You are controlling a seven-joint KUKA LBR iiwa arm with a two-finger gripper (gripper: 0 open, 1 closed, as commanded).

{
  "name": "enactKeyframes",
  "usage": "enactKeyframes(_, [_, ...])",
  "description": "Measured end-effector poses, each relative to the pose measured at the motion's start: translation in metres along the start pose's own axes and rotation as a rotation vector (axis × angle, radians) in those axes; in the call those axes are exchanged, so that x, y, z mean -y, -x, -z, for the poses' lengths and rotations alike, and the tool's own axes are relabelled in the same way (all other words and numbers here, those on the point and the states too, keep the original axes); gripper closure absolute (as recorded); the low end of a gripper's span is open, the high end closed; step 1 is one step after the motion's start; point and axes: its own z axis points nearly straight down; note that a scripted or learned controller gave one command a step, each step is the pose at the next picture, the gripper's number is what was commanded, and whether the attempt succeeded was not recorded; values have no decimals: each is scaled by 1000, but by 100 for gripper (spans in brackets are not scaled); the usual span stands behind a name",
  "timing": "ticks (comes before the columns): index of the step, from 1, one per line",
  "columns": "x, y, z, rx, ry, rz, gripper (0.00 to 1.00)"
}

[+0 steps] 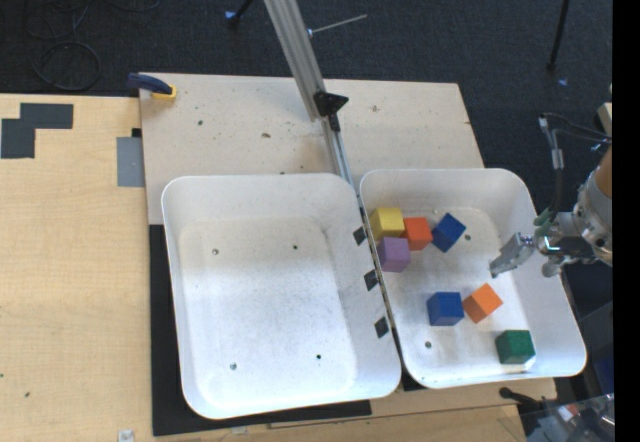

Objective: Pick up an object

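I am reading the gripper (527,252) as hanging over the right bin (452,180), fingers spread and gripping nothing. The orange cube (483,302), the nearest candidate, is sitting just below-left of the fingertips, touching a blue cube (445,308).

Seven coloured blocks (445,308) lie in the right bin (545,210).

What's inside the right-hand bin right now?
The right bin holds seven blocks: yellow block, purple block, red-orange block, two blue, orange block and green block. The tool covers some floor at the right side.
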Motion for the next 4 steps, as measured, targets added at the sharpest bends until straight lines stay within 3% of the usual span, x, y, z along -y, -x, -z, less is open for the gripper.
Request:
enactKeyframes(1, [-1,1,2,1,5,-2,0])
enactKeyframes(2, [3,-2,-62,-1,-2,-1,0])
enactKeyframes(3, [2,-3,-122,-2,8,-2,0])
enactKeyframes(4, [-3,-2,-124,4,22,1,0])
